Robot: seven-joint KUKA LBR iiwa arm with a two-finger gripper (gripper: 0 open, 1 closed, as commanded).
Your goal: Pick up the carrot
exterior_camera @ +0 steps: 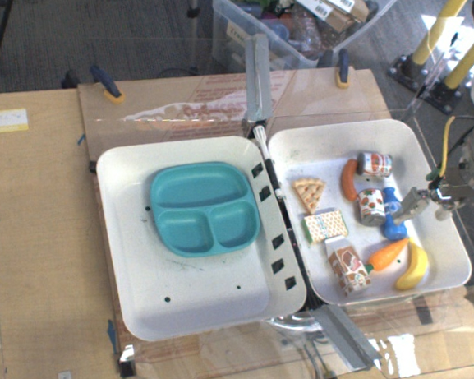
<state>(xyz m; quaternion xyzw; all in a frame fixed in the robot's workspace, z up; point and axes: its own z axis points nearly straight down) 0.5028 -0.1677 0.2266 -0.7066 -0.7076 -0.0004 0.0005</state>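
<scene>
carrot (pixel 389 254) sits low in the right bin (pixel 448 244), long axis slanting up to the right, touching the banana (pixel 413 267). gripper (pixel 404 211) hovers just above it, can't tell its state.

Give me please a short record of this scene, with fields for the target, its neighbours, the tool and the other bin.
target: carrot, lying in the right bin, near its front right corner
touching neighbours: banana at its right; small carton at its left
behind it: blue object, two small cans
tool: tool over the right side of the right bin, apart from the carrot
left bin: left bin holds a teal divided plate
</scene>
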